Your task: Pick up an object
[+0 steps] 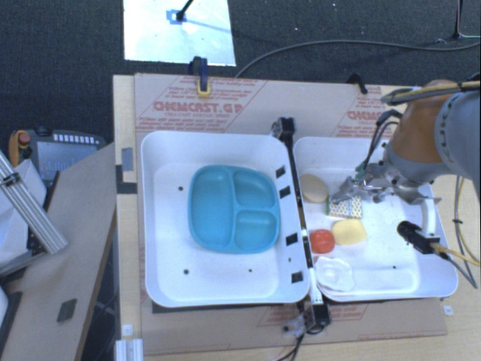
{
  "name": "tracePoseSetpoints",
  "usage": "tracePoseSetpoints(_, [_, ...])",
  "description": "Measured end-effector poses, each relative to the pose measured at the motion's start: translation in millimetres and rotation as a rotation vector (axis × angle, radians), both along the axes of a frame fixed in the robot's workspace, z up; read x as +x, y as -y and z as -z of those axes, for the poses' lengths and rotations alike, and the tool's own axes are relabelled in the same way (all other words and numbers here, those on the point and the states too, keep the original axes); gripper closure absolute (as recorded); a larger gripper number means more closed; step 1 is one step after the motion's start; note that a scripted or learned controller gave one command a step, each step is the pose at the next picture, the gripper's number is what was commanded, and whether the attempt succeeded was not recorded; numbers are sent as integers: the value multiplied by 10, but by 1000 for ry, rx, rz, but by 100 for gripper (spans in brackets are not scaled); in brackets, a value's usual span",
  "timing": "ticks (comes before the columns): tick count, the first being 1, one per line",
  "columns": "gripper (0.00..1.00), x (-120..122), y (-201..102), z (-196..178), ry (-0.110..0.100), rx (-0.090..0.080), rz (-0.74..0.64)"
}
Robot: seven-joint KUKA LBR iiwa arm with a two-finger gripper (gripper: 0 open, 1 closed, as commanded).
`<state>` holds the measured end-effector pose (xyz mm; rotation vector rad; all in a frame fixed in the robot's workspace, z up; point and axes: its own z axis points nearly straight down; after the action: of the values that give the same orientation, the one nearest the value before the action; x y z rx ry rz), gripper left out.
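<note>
A glossy blue divided plate (231,207) lies in the left bin (161,269). In the right bin (432,277), the gripper (347,194) hangs over a speckled yellow block (346,208) beside a smooth red ball (322,241); its grip cannot be told. The crowded items could spoil a grasp.

Blue divided plate (231,207) in the left bin (161,277) — orange clamp (203,89) behind.

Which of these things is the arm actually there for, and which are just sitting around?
For the job:
gripper, low in the right bin
patterned block beside it
yellow piece
red ball
tan round piece
clear white piece

Just there:
blue divided plate in the left bin
yellow clamp
</note>
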<state>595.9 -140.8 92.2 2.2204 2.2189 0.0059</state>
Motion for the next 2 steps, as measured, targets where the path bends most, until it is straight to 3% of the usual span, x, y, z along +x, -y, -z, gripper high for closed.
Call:
tracePoseSetpoints(1, [0, 41, 0, 14, 4, 0, -2])
tracePoseSetpoints(2, [100, 79, 12, -120, 21, -7, -2])
